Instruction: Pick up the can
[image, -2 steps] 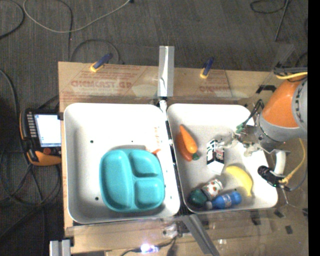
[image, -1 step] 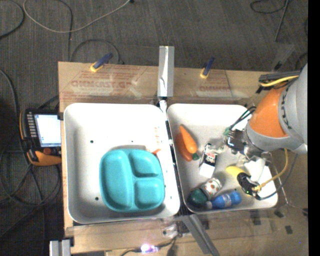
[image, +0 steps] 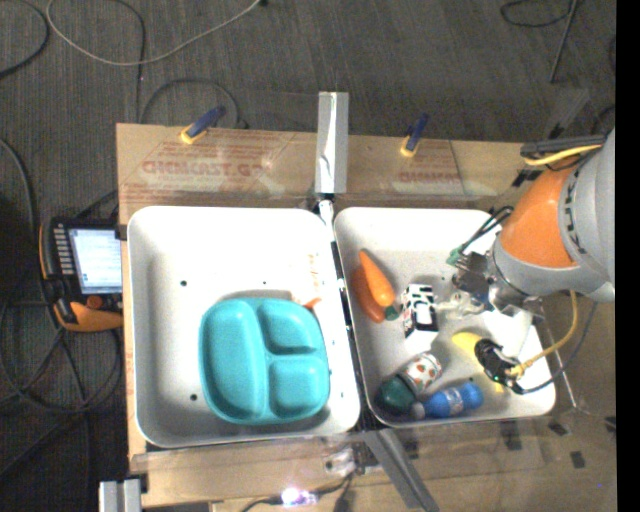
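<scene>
At the far left edge of the frame a handheld pendant (image: 84, 262) with a lit screen sits beside the worktop (image: 240, 165). The left bin (image: 150, 240) carries a teal divided tray (image: 265, 360) in its lower middle. Right of the centre divider, the right bin (image: 400, 225) holds an orange carrot-shaped toy (image: 376, 281) near its left wall, and just right of that a small black-and-white object (image: 420, 306). Lower down, the can (image: 424, 371) lies tilted, between a dark green item (image: 398, 396) and a blue bottle (image: 451, 400) along the bin's bottom edge. A yellow object (image: 466, 343), possibly a banana, lies partly under the arm. The gripper (image: 476, 290) hangs in the bin's right half, above and well apart from the can; whether its fingers are spread or closed cannot be made out.
</scene>
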